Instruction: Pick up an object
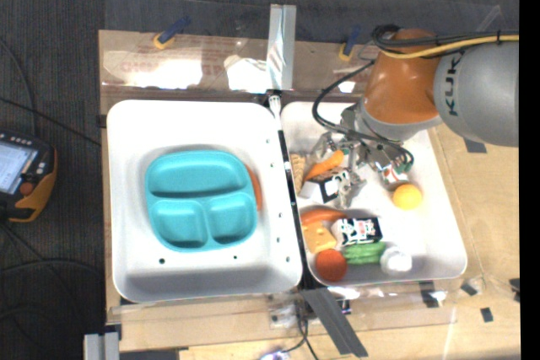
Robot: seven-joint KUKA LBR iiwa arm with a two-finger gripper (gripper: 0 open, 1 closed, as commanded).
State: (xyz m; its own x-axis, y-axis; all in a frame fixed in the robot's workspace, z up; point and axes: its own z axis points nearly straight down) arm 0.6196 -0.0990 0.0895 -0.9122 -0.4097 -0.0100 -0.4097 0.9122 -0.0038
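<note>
My gripper (pixel 348 181) hangs low over the right bin (pixel 439 232), under the orange wrist band. Its fingers reach down among the objects near the bin's upper middle. An orange item (pixel 322 169) lies just left of the fingertips, touching or very near them. Below lie an orange-red fruit (pixel 319 219), a black-and-white carton (pixel 358 228), a green item (pixel 364 252), a red ball (pixel 331 265) and a white piece (pixel 398 261). To the gripper's right rests a yellow ball (pixel 407 196), with a small red-and-white object (pixel 393 173) above it.
The left bin (pixel 126 147) holds a turquoise divided tray (pixel 201 198) with an orange object (pixel 256 188) tucked at its right side. A divider wall (pixel 287 181) separates the two bins. A pendant (pixel 25 173) lies off the bench at left.
</note>
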